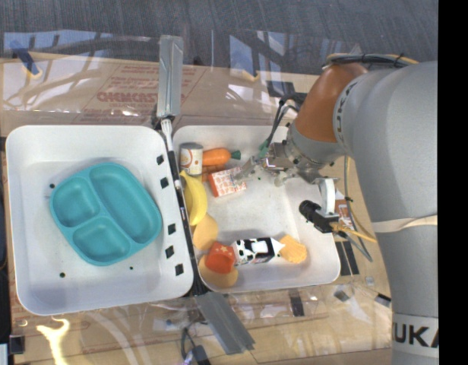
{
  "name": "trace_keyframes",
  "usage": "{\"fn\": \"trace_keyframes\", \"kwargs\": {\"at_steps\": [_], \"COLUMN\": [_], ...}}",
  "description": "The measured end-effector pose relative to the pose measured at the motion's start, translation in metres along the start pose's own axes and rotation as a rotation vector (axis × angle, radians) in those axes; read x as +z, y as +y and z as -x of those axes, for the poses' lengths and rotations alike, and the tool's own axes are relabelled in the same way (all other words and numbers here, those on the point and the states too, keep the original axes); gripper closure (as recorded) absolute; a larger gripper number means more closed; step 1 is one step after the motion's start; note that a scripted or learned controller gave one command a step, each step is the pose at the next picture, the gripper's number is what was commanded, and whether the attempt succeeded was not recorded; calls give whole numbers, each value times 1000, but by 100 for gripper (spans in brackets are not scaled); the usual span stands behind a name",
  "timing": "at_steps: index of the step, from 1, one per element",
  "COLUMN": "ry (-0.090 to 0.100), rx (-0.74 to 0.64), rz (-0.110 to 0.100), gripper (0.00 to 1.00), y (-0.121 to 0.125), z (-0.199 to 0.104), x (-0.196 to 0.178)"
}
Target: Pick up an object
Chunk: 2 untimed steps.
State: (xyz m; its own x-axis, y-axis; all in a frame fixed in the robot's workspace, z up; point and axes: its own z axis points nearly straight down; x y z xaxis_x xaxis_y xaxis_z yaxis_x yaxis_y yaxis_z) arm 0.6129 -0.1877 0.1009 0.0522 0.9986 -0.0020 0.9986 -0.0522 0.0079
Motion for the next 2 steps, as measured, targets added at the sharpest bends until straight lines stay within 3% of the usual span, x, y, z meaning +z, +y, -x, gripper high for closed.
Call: {"fn": "trace_keyframes", "kwargs": {"at_steps": [1,2], "ry": [-1,2], "rx": [-108,-352], "rz": [4,-4], "gripper": [0,0], "y": [46,43], "z": [-42,-54], "x": [2,-44]}}
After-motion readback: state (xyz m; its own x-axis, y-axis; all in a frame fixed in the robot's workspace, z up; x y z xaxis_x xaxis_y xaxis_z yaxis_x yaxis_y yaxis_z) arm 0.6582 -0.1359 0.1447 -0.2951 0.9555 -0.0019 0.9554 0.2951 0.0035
